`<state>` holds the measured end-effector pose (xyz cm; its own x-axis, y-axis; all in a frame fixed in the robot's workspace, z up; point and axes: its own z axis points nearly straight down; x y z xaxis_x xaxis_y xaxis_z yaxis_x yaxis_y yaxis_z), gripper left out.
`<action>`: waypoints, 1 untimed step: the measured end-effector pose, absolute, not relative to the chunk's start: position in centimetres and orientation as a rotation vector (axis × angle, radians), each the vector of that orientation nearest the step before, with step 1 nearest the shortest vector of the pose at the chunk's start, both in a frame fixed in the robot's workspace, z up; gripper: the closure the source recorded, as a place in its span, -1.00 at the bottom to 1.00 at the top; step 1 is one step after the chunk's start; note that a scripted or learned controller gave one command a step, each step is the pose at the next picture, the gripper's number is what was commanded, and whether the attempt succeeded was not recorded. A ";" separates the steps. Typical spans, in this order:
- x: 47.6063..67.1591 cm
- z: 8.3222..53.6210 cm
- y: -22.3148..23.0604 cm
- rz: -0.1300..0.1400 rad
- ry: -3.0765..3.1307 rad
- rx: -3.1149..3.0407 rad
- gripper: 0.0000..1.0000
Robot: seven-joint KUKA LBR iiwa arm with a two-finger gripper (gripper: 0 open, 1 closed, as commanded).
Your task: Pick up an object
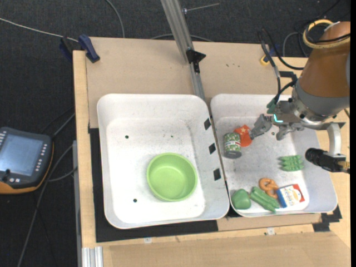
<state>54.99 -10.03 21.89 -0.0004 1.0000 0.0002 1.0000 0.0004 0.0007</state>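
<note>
I see the bench (156,65) as a tan wooden top set over dark carpet, its rear part bare. Two shallow white bins sit on it side by side, their inner walls touching along a row of black clips. The left bin (111,115) rests on a black mat (103,235) that shows along the bin's left and front edges. The right bin (233,102) lies just beside it, toward the bench's right edge. A blue clamp (89,48) grips the bench's rear left corner.
</note>
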 end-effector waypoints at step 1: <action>55.0 21.9 -10.0 0.001 2.222 2.221 -1.00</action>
<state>54.99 -10.04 21.88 -0.0004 1.0000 0.0002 1.0000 0.0004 0.0005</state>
